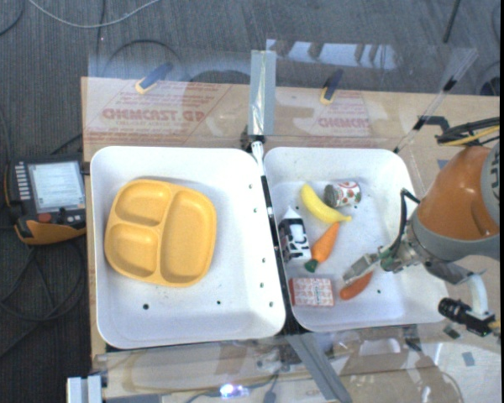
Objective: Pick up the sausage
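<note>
Because the arm comes in from the right, its grey and orange bulk hangs over the right-hand bin (386,162), the one that carries all the small things, and that looks to be why everything to be picked was heaped on that side. Beside it on the bench, the left bin (118,309) bears a yellow divided plate (161,231), lying flat, perhaps a place to set things down later.

From where I stand the gripper (363,266) is low in the right bin, its fingers reaching toward the bin's middle. Whether they are spread or closed I cannot tell; nothing is visibly between them.

Just below them lies the sausage (356,286), a short reddish-orange piece near the bin's front wall, close to the fingers but apparently not gripped. I judge the pick not yet made.

Smaller things crowd to its left: a carrot (324,243), a banana (322,206), a black-and-white bottle (295,236), a small red printed packet (311,291), and a little can (347,194).
</note>
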`<action>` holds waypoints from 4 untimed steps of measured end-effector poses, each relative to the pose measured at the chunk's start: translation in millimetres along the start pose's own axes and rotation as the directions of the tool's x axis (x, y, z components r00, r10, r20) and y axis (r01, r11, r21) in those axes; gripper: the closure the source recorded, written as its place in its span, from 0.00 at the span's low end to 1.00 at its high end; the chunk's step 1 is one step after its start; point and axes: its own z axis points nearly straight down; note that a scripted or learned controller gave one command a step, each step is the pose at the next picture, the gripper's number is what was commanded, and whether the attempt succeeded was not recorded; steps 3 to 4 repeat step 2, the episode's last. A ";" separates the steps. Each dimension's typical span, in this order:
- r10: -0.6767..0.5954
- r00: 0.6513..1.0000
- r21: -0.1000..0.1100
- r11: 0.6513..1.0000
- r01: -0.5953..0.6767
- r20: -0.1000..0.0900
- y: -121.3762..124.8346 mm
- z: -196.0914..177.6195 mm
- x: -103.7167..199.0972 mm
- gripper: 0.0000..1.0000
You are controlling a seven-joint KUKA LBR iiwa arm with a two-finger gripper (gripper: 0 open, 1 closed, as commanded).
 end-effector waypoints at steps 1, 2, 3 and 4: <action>-0.002 1.000 -0.002 1.000 0.002 -0.005 2.1 -9.7 1.6 1.00; -0.100 0.995 0.012 0.995 0.101 -0.017 28.2 -150.2 63.4 1.00; -0.100 0.995 0.012 0.995 0.101 -0.017 28.2 -150.2 63.4 1.00; -0.100 0.995 0.012 0.995 0.101 -0.017 28.2 -150.2 63.4 1.00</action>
